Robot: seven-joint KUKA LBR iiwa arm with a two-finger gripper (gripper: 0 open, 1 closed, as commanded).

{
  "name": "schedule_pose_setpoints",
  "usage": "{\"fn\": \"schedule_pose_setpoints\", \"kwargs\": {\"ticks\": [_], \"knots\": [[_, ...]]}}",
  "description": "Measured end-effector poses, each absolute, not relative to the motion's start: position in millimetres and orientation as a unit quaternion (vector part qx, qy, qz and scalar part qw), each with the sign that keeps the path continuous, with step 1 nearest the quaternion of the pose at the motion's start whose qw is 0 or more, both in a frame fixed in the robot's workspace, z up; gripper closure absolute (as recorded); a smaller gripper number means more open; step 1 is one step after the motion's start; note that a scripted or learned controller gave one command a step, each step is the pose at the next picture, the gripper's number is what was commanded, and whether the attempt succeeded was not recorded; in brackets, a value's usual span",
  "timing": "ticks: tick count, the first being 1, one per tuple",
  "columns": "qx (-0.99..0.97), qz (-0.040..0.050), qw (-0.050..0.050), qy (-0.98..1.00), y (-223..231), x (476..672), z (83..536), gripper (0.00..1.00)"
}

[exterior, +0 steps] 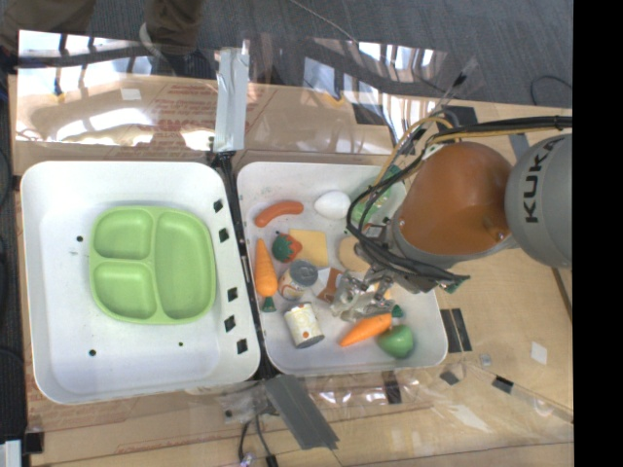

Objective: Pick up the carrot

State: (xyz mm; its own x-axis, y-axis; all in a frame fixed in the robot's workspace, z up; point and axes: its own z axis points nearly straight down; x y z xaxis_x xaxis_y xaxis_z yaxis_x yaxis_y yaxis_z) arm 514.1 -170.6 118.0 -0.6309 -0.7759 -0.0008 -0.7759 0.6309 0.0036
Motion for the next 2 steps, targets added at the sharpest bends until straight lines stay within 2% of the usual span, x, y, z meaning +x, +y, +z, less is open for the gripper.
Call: {"fn": "schedule_pose_setpoints", "kwargs": {"ticks": [1,2], "knots": [[0.429,-0.0015,0.001,-0.903,-171.2,514.0,118.0,0.0],[0.36,-0.0002,0.0,-0.933,-207.1,484.3,93.0,0.0]]}}
